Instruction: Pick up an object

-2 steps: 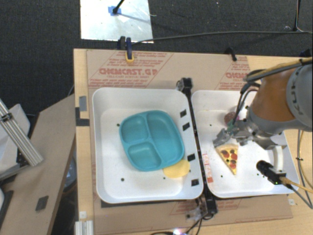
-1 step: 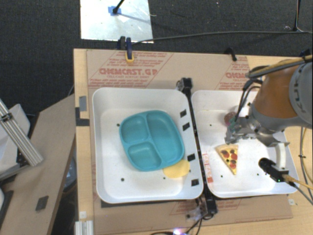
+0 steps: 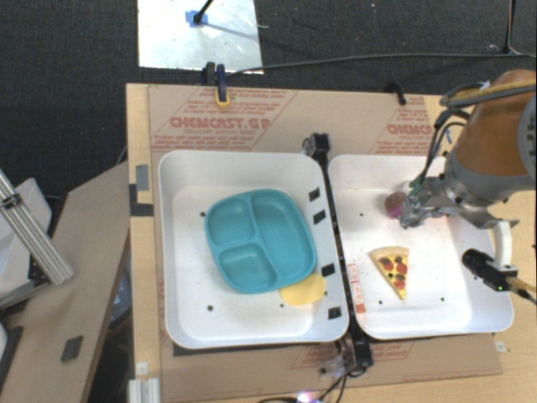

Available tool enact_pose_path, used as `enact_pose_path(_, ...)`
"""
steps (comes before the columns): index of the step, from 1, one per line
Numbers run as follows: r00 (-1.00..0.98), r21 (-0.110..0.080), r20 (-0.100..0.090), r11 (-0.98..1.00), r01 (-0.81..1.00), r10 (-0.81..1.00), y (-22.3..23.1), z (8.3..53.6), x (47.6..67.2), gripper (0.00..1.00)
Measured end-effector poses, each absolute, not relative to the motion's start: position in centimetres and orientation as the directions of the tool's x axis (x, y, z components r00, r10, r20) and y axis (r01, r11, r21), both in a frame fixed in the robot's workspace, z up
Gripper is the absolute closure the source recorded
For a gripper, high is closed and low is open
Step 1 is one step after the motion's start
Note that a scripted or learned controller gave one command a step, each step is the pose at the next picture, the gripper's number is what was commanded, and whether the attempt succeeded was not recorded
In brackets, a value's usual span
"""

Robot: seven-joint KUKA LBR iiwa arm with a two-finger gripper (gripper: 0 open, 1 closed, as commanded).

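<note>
Camera view: gripper (image 3: 409, 211) beside pink obj (image 3: 394, 203)

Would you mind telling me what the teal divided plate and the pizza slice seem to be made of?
The teal divided plate looks like moulded plastic, smooth and matte, with evenly coloured compartments. The pizza slice is probably a toy of plastic or rubber: flat printed-looking colours, crisp edges.

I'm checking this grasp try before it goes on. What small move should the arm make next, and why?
Probably a short straight descent, then close. The gripper sits right beside a small pink object in the right bin, nearer than the pizza slice toy. Nothing shows between its fingers yet, so the pink object looks like the likeliest target.
</note>
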State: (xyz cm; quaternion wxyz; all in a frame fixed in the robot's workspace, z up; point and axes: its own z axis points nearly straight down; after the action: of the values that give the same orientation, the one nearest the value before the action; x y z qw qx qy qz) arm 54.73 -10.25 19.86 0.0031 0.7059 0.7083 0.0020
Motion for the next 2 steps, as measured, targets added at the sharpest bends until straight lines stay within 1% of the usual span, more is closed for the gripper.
enact_pose_path(1,-0.004,0.007,-0.001,0.004,1.0,1.0,-10.3,24.4,54.9,1.0)
enact_pose_path(2,-0.009,0.003,0.001,0.009,1.0,1.0,-5.3,23.2,57.2,1.0)
